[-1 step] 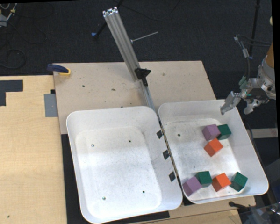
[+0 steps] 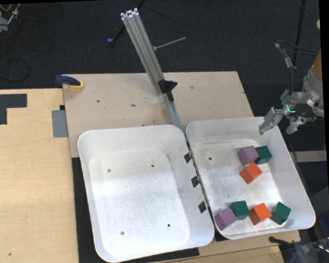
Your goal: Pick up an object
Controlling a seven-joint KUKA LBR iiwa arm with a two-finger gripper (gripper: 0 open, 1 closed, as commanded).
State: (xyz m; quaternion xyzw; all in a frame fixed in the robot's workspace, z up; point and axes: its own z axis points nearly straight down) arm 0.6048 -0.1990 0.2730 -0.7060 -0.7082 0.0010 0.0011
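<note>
Fingers of our gripper (image 2: 279, 122) stand spread apart, one pale grey tip near the far right rim of the right bin (image 2: 230, 127) and the other a little to its right, with nothing between them. We judge this to be the approach step: the hand hangs above and just outside the bin's far right corner, well apart from any block. Our candidates all lie in the right bin, in two clusters. The far cluster has a purple cube (image 2: 246, 154) touching a dark green cube (image 2: 263, 154) on its right, with an orange cube (image 2: 251, 173) just on their near side. The near cluster runs along the near wall: a second purple cube (image 2: 225, 217), a green cube (image 2: 240, 209), an orange block (image 2: 260, 213) and another green block (image 2: 280, 213) at the near right corner. The left bin (image 2: 135, 195) shows a speckled white floor. The cubes look small, matte and hard-edged, probably foam or painted wood, so flat faces should suit a pinch. Next we would need to swing left and toward the near side, settle over one cube, likely the orange one since it sits freest, align the fingers with its faces and descend. Both bins are shallow, smooth plastic on a pale wooden tabletop (image 2: 206, 93).
</note>
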